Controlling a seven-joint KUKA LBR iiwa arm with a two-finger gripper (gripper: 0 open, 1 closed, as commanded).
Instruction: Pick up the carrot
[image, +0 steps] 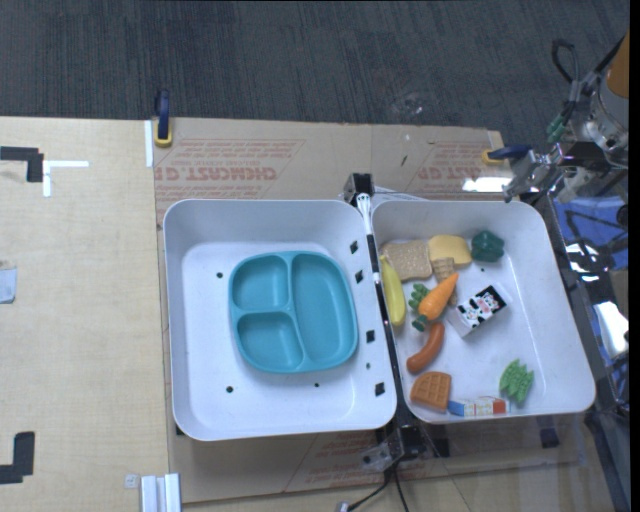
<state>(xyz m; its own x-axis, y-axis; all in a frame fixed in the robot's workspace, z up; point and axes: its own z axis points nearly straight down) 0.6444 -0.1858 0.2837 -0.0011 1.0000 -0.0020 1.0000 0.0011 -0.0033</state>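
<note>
You've got the carrot (438, 296) lying tilted near the middle of the right bin (560, 330), toward its left wall, leafy end down-left. A banana (393, 290) sits just beside it along that wall, a sausage (426, 348) just below, and a cow-patterned carton (478, 309) just to its right. Bread (408, 260) and cheese (450, 247) lie toward the far edge. The left bin (190, 330) carries a teal divided plate (293, 311). The arm (590, 140) sits beyond the right bin's far right corner; you can't tell how its jaws stand.
</note>
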